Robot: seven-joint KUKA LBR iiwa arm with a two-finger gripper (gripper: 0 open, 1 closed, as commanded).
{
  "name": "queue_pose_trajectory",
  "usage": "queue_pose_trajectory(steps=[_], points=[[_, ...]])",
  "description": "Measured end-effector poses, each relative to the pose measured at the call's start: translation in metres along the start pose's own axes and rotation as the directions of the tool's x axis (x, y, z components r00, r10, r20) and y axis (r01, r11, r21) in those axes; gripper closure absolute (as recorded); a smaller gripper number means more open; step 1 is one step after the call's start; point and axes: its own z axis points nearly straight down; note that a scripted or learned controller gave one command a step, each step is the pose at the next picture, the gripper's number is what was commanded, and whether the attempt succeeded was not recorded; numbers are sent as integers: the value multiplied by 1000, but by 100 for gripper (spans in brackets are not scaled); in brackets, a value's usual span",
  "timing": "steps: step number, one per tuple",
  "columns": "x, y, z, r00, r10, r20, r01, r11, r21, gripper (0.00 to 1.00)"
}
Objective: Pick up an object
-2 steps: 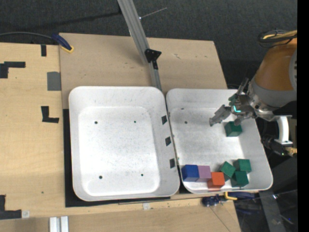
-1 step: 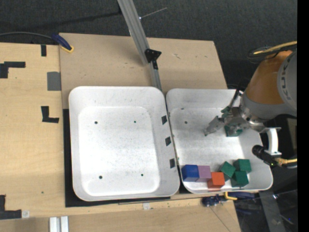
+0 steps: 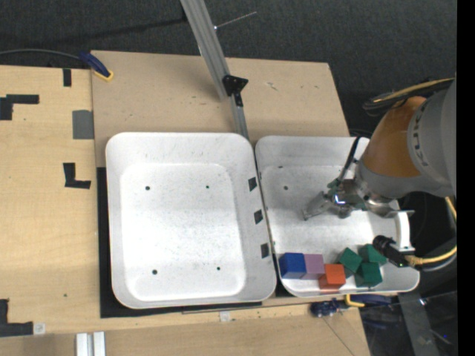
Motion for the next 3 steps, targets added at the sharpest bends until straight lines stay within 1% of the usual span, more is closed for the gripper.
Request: queue_pose_trajectory(steps=[1, 3], points=[[1, 1, -13, 1000, -1, -1, 1, 1000, -4, 100], [-6, 1, -99, 1000, 0, 2, 0, 1000, -11, 100]])
